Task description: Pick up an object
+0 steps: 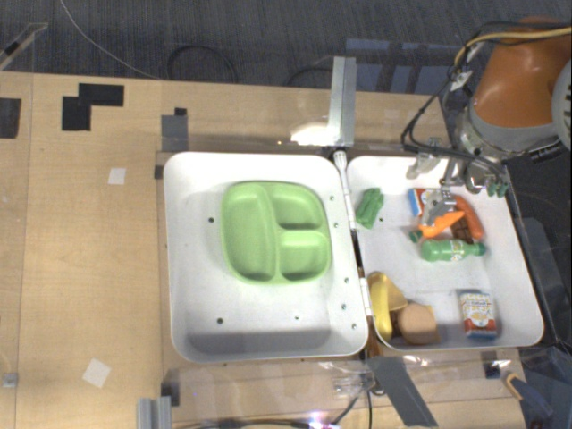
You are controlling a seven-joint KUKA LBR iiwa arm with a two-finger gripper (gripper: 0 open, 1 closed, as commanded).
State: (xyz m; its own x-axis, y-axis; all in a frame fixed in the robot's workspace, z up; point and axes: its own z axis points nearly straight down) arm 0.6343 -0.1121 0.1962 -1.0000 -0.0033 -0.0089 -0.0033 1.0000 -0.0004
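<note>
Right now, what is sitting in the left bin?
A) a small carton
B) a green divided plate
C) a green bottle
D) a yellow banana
B: the green divided plate lies alone in the left bin; the banana, green bottle and small carton are all in the right bin.

two white bins [179, 266], one green divided plate [273, 231]; one green bottle [451, 251], one banana [381, 300], one carton [477, 315]

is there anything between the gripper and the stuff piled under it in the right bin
Nothing visible stands between them. The gripper is right down on the pile, over the orange carrot, with the green bottle just in front of it in the right bin.
</note>
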